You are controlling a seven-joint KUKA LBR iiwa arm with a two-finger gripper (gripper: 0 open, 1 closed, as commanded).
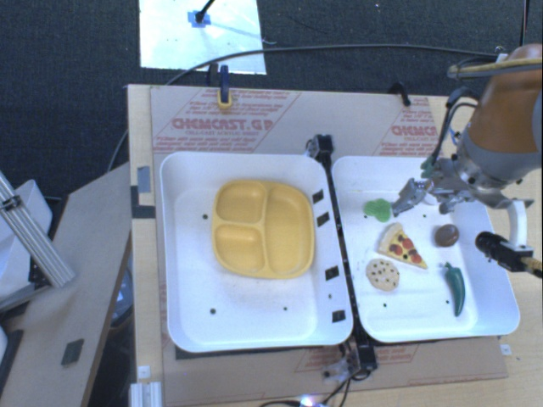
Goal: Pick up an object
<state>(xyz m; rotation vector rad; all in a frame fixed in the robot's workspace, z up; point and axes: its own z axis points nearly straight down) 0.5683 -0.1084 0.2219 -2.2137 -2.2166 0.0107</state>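
Across the middle of the frame two shallow white bins sit side by side on the surface, over a clear sheet whose red print reads "CHEMCAST GP" at upper centre and again, partly cut off, at upper right. Within the left bin (pixel 182 227) lies a yellow divided plate (pixel 263 228) with three compartments, roughly central.

Over in the right bin (pixel 501 312) there are five small toy foods: a green leafy piece (pixel 377 209) near the upper left corner, a pizza slice (pixel 401 247) just below it, a round cookie (pixel 383 274) below that, a brown ball (pixel 446 235) to the right of the pizza, and a green chili pepper (pixel 456 288) toward the lower right. All lie apart from one another.

From the right edge comes the grey arm with its orange band, and its jaws (pixel 410 197) hang over the upper part of the right bin, just beside the green leafy piece and above the pizza slice. They look slightly parted with nothing between them.

At upper left of the frame a white sheet (pixel 198 22) lies on dark carpet, with a small blue mark on it.
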